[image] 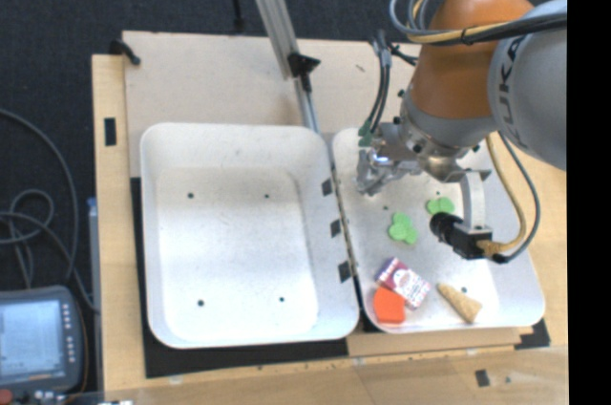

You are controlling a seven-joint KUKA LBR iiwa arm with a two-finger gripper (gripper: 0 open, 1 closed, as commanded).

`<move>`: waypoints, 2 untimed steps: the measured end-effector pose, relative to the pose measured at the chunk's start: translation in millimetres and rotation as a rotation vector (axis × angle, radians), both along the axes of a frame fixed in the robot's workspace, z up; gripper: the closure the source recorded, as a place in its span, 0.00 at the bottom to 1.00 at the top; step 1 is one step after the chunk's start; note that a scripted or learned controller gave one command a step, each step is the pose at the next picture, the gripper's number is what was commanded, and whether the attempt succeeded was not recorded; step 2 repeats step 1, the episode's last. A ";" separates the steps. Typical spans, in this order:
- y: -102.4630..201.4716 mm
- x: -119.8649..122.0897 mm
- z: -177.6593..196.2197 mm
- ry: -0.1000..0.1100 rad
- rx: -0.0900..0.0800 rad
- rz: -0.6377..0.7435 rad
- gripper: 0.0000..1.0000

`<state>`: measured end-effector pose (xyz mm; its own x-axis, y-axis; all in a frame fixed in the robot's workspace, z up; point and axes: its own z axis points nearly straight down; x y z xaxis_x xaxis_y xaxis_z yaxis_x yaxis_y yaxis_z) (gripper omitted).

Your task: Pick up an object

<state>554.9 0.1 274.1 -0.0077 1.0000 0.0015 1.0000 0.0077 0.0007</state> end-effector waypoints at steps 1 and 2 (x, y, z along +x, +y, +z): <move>40.5 -2.7 -20.0 0.001 -0.001 -0.002 1.00; 40.5 -2.7 -20.0 0.001 -0.001 -0.002 1.00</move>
